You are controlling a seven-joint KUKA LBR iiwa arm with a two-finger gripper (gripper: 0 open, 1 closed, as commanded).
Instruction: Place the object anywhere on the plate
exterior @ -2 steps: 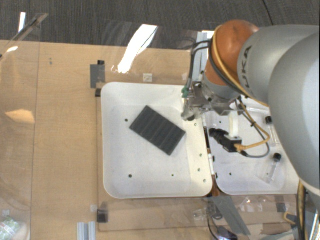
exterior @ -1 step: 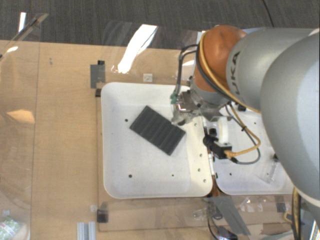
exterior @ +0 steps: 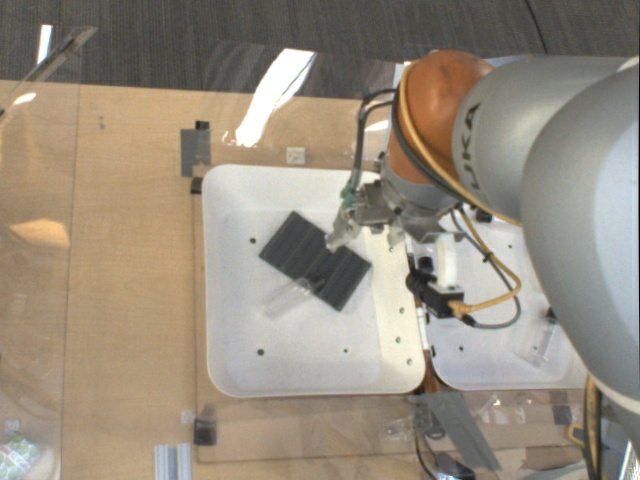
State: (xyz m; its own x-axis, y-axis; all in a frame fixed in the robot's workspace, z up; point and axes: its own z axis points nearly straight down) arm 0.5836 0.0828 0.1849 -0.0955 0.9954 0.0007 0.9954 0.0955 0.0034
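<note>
A dark ridged plate (exterior: 312,259) lies tilted in the middle of the left white bin (exterior: 240,358). A small clear plastic object (exterior: 290,296) rests against the plate's lower left edge, partly on the bin floor. My gripper (exterior: 343,226) hangs over the plate's upper right edge, reaching in from the right under the grey arm with its orange band (exterior: 440,98). It stands apart from the clear object, up and to the right of it. The wrist hides most of the gripper.
The right bin (exterior: 480,363) sits beside the left one and holds another small clear piece (exterior: 540,343). Cables (exterior: 490,303) loop from the wrist over the divide between the bins. Black clamps (exterior: 197,148) sit at the left bin's corners.
</note>
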